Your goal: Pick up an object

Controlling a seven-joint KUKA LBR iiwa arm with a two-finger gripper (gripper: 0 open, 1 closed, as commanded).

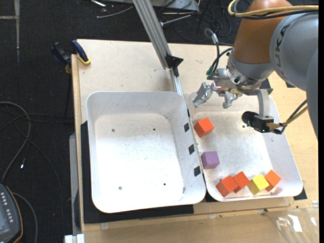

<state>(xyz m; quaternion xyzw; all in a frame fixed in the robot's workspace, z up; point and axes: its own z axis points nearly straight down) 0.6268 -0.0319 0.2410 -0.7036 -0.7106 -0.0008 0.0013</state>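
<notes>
Arm: the grey KUKA arm (283, 34) with its orange band reaches in from the right and hangs over the far end of the right bin (283, 151).
Gripper: the two-finger gripper (215, 97) hovers above the right bin's far left corner, its metal fingers (201, 95) spread apart with nothing between them.
Nearest block: an orange cube (204, 127) lies just below the gripper, close to the bin's left wall, not touched.
Other blocks: a purple cube (210, 159) sits farther along the same left wall; a red block (228, 186), an orange block (241, 179), a yellow block (259, 183) and another orange block (273, 178) huddle in a row along the right bin's near edge.
Left bin: the left bin (101, 105) shows a speckled white floor.
Obstacles: an aluminium rail (152, 27) slants down to the wall where the bins meet; a black fitting (259, 121) with cables hangs beside the wrist.
Bench: a pale wooden bench (121, 65) bears both bins, a blue-and-yellow clamp (76, 52) at its far left corner.
Room: dark carpet (35, 135) with loose cables surrounds it.
</notes>
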